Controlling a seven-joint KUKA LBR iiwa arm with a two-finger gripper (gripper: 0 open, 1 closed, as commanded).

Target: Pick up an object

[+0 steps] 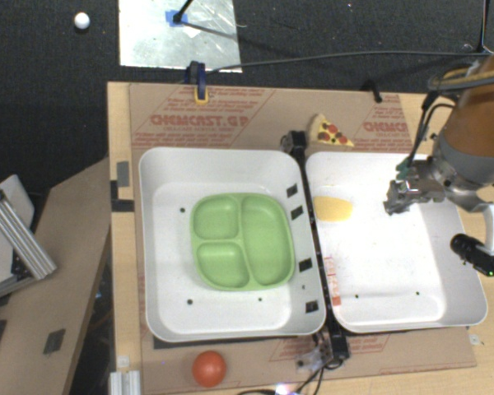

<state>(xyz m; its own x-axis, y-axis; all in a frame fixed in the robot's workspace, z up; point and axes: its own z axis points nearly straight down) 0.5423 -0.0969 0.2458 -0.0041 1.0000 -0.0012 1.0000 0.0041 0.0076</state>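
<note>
Hovering over the right bin, the claw hangs above the bin's upper middle, with the yellow object just beside it toward the bin's left wall. Whether the claw stands wide or narrow cannot be told; its tips blur into dark metal, and nothing shows between them. The yellow piece looks flat and low, so a descent slightly off would likely close on bare floor or skid it against the wall. A toy pizza slice sits on the surface at the far edge, outside both bins; a red ball lies at the near edge, likewise outside. The left bin carries a green divided tray. The arm is cut off at the right, its upper links unseen. The yellow object's exact kind is hard to make out.
</note>
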